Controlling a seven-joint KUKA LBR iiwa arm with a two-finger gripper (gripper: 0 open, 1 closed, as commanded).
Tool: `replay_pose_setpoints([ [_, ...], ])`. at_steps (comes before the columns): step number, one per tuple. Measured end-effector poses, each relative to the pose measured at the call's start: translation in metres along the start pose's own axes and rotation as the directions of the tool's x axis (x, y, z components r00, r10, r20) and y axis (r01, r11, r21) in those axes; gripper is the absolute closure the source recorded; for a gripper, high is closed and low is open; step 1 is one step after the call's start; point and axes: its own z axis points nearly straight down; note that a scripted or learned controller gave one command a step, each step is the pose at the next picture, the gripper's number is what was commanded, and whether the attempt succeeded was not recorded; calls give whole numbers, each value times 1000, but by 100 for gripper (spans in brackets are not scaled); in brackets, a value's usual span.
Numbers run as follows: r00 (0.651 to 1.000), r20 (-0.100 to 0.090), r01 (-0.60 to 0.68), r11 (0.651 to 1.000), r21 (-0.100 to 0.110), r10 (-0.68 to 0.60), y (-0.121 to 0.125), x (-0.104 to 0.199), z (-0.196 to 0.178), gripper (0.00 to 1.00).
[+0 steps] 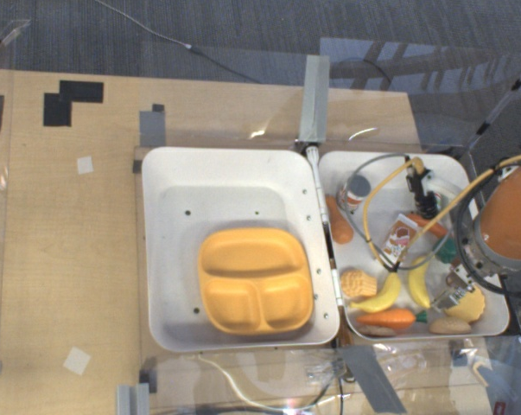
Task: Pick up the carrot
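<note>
A: Two white bins sit side by side on the worktop (61, 258): the left bin (169, 232) and the right bin (467, 175). In the left one we count one thing, a yellow divided tray (256, 279).

B: And in the right bin?

A: We count two bananas: one banana (379, 297) lying curved near the front, a second banana (418, 285) just beside it. One carrot (385, 320) lies flat along the front wall, touching the first banana from below. One orange sausage-like piece (339, 220) rests against the left wall, one small tin can (358, 188) stands near the back, one printed carton (400, 236) lies mid-bin, and one waffle-patterned piece (357, 282) sits left of the bananas.

B: Where is the pincer?

A: The pincer (454, 296) is low over the bin's front right corner, near a yellow fruit (469, 308) and well right of the carrot. We cannot tell how it is set.
</note>
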Motion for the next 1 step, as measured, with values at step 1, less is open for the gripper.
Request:
replay_pose_setpoints([
  [1,989,-10,149,989,2,-148,-2,5,-105,100],
])
